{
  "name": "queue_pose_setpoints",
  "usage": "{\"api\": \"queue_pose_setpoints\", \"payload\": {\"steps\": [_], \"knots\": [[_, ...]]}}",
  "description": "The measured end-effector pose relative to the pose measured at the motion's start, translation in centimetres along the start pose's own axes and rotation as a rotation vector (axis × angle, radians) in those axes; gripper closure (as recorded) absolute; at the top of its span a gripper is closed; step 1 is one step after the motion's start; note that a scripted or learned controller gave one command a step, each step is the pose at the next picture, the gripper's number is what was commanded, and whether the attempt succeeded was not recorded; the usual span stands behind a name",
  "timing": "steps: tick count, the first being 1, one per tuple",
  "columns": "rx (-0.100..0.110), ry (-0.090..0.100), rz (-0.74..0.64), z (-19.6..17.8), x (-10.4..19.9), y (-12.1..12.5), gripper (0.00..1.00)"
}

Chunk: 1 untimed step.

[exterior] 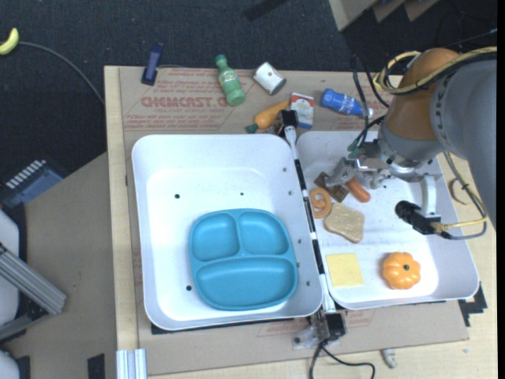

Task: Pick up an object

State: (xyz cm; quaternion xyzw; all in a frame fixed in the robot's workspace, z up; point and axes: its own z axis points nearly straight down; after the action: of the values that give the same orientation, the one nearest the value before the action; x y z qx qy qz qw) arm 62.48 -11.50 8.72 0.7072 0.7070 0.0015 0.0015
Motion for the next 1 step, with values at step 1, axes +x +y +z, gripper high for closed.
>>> {"api": "queue_pose_setpoints", "payload": {"steps": [1], "knots": [[-0.006,0.001,-0.001,-1.14,0.12,0.19,1.0]]}}
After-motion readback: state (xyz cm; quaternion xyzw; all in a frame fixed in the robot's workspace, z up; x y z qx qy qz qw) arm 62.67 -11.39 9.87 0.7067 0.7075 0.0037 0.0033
